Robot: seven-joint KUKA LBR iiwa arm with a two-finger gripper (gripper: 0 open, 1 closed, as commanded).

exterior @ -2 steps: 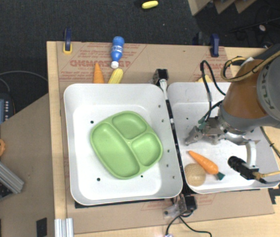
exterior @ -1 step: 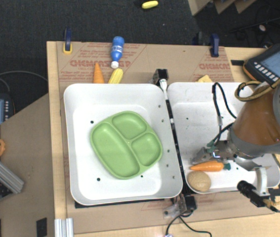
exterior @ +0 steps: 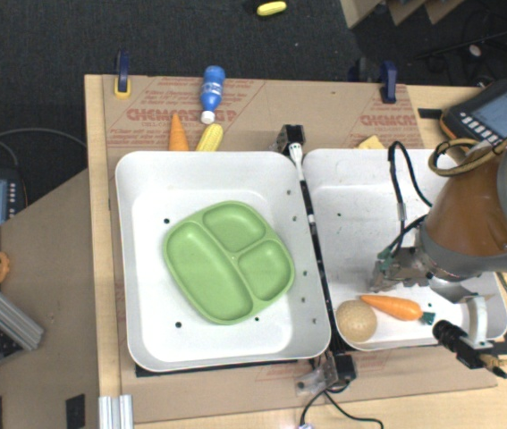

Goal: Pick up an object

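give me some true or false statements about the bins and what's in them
1. The green plate lies in the left bin. True.
2. The carrot lies on the green plate. False: it lies in the right bin, near the front edge.
3. A tan ball sits beside the carrot in the right bin. True.
4. The plate has three compartments. True.
5. The blue-capped bottle lies inside the left bin. False: it lies on the cardboard behind the bins.
6. The arm reaches over the left bin. False: it is over the right bin, above the carrot.
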